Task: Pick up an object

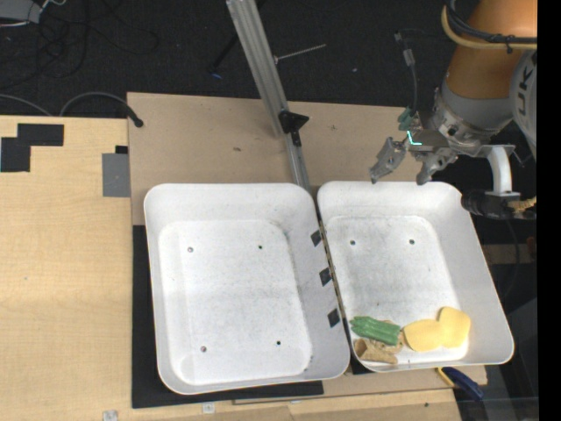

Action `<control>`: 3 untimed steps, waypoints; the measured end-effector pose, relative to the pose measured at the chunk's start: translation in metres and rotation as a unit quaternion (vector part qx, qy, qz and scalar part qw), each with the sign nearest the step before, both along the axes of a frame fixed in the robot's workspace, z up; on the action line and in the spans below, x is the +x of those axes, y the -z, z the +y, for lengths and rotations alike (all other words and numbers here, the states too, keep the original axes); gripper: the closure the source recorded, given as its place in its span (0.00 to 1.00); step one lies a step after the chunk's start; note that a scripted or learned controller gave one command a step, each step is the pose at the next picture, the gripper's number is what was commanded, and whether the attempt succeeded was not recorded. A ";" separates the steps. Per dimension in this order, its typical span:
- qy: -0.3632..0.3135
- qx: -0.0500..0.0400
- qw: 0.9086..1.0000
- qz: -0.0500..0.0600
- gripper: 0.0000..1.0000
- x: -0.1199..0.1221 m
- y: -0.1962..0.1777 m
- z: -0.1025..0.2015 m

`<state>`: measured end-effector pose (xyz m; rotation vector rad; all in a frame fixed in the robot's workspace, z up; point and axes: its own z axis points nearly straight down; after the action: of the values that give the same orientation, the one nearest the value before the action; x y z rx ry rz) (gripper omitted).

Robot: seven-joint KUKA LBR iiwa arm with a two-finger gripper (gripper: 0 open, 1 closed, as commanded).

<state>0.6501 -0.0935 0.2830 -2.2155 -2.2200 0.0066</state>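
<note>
My gripper point(405, 170) hangs above the far rim of the right bin point(399, 196), its two fingers spread apart with nothing between them. At that bin's near edge lie a green object point(377, 329), a yellow object point(438, 330) to its right, and a small brown object point(377, 351) just in front of the green one. The three lie close together, far below the gripper in the view.
The left bin point(230, 202) sits beside the right one, joined by black clips point(324, 274) along the shared edge. A slanted metal rail point(263, 77) rises behind the bins. The grey arm with its orange band point(495, 24) enters from the upper right.
</note>
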 end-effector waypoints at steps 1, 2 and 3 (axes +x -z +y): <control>0.000 0.000 1.000 -0.002 0.00 0.001 -0.002 0.000; 0.000 0.000 1.000 0.000 0.00 0.001 0.041 0.001; 0.001 0.000 1.000 0.000 0.00 0.001 0.085 -0.001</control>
<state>0.6510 -0.0947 0.1976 -2.2168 -2.2184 0.0079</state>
